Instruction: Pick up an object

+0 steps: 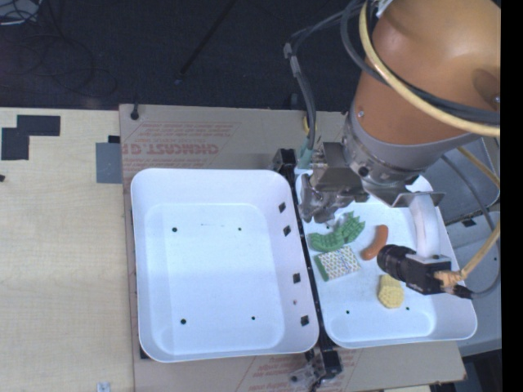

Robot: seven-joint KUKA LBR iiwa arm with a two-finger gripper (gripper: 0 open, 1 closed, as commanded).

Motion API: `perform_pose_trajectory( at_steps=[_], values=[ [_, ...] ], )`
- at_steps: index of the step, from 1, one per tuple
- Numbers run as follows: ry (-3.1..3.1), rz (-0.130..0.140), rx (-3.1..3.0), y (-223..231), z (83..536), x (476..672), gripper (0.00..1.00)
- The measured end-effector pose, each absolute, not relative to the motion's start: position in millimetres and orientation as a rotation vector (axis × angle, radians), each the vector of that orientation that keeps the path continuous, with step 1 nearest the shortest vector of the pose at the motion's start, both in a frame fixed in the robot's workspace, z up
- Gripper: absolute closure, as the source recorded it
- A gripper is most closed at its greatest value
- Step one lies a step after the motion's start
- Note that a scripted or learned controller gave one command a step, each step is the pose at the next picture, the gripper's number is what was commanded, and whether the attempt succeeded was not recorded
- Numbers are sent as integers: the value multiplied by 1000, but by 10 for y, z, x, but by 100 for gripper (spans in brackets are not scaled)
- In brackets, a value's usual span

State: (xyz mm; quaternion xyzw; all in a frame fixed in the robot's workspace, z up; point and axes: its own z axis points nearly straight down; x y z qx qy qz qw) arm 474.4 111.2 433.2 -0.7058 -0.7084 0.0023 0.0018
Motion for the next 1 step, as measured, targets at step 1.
perform_pose_trajectory(
  at_steps=[1],
  values=[
    [-2211, 19, -2223, 636, 3247, 4747, 100]
  ],
)
